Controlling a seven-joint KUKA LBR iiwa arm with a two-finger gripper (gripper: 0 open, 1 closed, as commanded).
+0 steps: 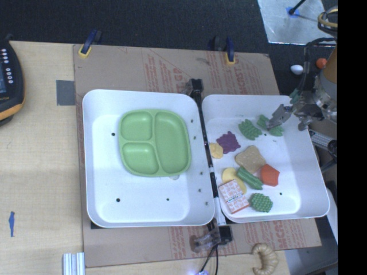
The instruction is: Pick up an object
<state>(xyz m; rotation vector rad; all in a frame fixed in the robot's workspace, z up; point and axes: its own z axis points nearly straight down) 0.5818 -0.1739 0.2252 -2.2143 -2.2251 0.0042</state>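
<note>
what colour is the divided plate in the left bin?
Light green, plain, no pattern. The divided plate shows clearly in the camera view.

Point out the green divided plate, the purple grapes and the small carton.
green divided plate (155, 142), camera view, centre ridge.
purple grapes (229, 141), camera view, middle of bunch.
small carton (233, 196), camera view, printed top face.

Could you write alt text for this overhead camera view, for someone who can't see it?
A robot gripper reaches from the right over the right white bin, which holds toy foods such as purple grapes and a bread slice. The left white bin holds a green divided plate.
</note>
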